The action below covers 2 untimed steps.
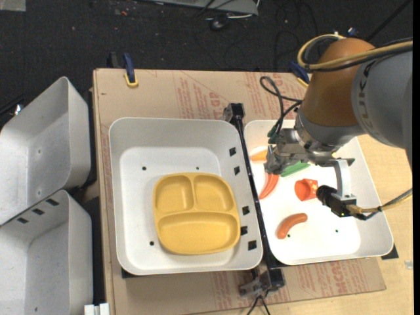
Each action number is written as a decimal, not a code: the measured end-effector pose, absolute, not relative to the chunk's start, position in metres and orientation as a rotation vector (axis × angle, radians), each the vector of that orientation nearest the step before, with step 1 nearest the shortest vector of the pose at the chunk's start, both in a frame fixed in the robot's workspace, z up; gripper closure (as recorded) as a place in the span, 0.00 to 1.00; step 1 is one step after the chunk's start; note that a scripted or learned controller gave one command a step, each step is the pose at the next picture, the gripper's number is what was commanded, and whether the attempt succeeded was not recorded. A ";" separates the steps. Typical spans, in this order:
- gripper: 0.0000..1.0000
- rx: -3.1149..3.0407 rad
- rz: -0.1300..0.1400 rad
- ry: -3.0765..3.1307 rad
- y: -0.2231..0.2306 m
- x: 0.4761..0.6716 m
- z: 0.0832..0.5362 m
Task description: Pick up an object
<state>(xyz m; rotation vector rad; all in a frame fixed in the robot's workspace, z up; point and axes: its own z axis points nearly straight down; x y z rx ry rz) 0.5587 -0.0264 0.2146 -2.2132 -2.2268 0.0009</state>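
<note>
The right bin (367,231) holds several toy foods. A long orange carrot-like piece (269,184) lies by its left wall, with a small orange piece (258,154) above it. A green piece (296,168) sticks out from under the gripper. A red chunk (305,189) sits near the middle and a reddish sausage (291,224) lies nearer the front. My gripper (284,159) hangs low over the bin's upper left part, right above the green piece and the carrot's top end. The wrist hides what lies directly beneath it.
The left bin (131,176) carries a yellow divided tray (195,213). A black divider (248,176) runs between the bins. A black cable connector (336,202) dangles over the right bin beside the red chunk. The bulky arm (341,90) covers the right bin's back.
</note>
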 end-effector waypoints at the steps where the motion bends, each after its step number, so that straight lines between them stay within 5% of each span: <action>1: 1.00 -2.212 0.000 -2.228 0.020 0.542 0.229; 2: 1.00 -2.211 -0.002 -2.230 0.073 0.525 0.240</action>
